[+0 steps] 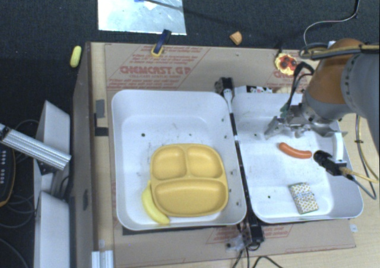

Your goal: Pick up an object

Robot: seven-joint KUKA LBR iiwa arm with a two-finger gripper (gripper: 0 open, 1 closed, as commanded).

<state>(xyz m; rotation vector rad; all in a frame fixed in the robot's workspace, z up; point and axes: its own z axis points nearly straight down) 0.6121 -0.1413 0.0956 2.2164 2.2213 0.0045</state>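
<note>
Hand [289,125] low in right bin [261,204], near its back wall; whether released or clenched, cannot tell at this angle. Nothing seen in its grasp. Nearest candidate: orange sausage [295,151], lying flat just in front of hand, apart from it. Patterned sponge [303,196] further toward front. Left bin [127,142] holds yellow divided tray [189,179], banana [153,207] tucked against its edge. Best approach, judged: centre over sausage, fingers across its short axis, descend straight, close only once straddling it.
</note>
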